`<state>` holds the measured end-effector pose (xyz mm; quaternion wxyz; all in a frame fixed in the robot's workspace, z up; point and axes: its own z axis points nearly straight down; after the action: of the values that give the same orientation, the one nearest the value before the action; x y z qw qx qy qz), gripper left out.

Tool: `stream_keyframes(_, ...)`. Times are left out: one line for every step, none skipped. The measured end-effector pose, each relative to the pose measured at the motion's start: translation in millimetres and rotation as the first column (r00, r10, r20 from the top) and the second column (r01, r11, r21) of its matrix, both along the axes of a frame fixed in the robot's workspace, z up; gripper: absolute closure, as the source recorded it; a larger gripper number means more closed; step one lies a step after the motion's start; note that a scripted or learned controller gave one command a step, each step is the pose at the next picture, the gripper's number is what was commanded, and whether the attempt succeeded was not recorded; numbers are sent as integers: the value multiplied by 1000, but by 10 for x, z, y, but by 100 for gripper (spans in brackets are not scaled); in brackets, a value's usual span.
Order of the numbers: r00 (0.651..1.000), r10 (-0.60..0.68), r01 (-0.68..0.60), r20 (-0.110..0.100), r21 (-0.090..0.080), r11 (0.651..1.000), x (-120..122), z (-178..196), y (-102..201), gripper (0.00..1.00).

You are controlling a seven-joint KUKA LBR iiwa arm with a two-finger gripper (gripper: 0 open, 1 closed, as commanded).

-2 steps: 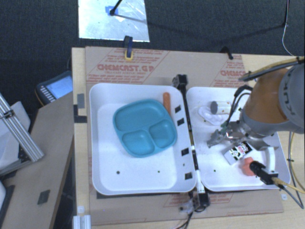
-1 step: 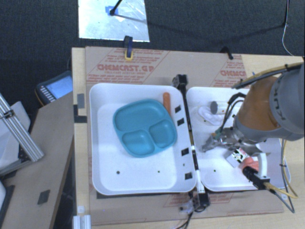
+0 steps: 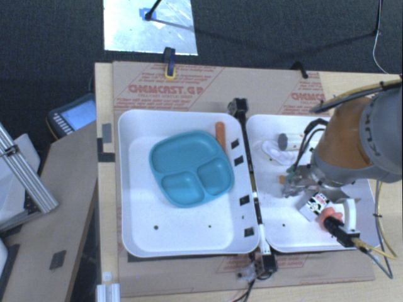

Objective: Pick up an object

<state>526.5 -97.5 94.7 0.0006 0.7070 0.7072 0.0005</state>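
Camera view, looking down on the counter, and the arm reaches in from the right edge of the frame, its orange band over the right bin. The gripper is low over the middle of that bin, pointing toward the centre divider. From this angle I cannot tell whether it is wide or narrow, and nothing can be seen held in it.

There are several candidates for the pick. In the upper part of the right bin lies a white crumpled item, with a small grey cylinder just beside it, on its upper side. Both sit above the gripper in the frame, near it but apart from it. Just below and right of the gripper lies a small white card with dark markings, on the bin floor.

In the left bin, a blue divided plate takes up the centre, tilted a little clockwise. An orange stick lies along the plate's upper right corner, near the divider.
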Motion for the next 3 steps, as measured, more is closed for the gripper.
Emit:
stream_keyframes(1000, 4, -4, 4, 0, 1000, 8, 506, 101, 100)
stream_keyframes(1000, 5, -5, 7, -1, 1000, -1, 1127, 159, 100)
stream_keyframes(1000, 3, -3, 1, 0, 1000, 8, 1077, 159, 100)
